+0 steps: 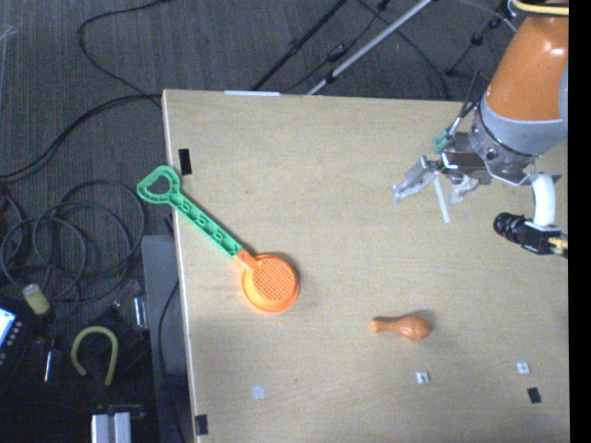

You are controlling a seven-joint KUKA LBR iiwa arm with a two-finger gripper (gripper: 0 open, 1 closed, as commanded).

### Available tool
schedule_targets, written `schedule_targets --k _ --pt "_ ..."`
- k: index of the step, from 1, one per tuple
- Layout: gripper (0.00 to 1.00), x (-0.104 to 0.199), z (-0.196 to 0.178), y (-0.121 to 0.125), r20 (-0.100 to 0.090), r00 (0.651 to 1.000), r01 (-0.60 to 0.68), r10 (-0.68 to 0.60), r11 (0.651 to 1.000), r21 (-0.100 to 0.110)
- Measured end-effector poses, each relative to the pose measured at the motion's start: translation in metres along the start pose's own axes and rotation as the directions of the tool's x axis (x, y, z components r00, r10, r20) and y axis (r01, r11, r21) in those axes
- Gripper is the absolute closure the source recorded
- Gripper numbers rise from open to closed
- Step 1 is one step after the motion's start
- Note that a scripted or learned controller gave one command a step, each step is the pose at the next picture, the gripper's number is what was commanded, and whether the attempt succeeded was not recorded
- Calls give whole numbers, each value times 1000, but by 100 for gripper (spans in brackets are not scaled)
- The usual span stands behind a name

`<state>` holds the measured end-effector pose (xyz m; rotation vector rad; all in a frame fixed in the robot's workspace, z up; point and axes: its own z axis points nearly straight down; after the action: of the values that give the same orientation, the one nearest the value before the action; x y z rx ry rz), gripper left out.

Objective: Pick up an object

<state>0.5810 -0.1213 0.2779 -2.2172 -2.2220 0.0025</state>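
On a tan bench top point(351, 155) lie two objects. A toy strainer point(271, 282) with an orange round head and a long green handle point(199, 215) lies slantwise at the left. A small orange pear-shaped piece point(404, 326) lies on its side lower down, right of the middle. My gripper point(425, 197) hangs at the upper right, above bare bench, well apart from both objects. It is open, its fingers point(409, 185) spread with nothing between them. The orange band of the arm point(531, 63) rises behind it.
The bench's left edge point(175, 247) drops to a dark floor strewn with cables point(65, 229) and a green U-shaped piece point(92, 349). Tripod legs point(388, 21) cross the floor behind. Small dark markers point(533, 395) dot the bench's lower right.
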Motion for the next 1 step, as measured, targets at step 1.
schedule_targets --k 1 --pt "0 -33 49 64 4 995 99 -99 995 -1"
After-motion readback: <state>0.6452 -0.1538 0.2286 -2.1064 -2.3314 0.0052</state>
